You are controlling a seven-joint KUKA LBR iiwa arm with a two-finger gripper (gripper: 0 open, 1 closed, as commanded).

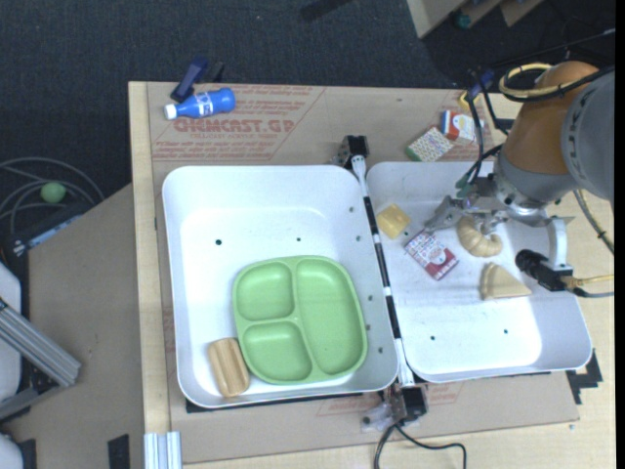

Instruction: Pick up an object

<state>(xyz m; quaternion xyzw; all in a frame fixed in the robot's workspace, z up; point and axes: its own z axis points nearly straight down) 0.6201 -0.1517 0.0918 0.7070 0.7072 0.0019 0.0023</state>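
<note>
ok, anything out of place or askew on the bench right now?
Two things sit outside the bins: a blue and white bottle lying on its side at the bench's far left corner, and a small colourful packet beyond the right bin. Inside the bins nothing looks spilled or damaged.

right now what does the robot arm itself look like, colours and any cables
The arm is rounded and grey, with a wide orange band above the wrist. Below that sits a paler metal wrist piece, and thin dark linkage of the pincer reaches over the right bin. A yellow cable loops near the arm's top.
</note>
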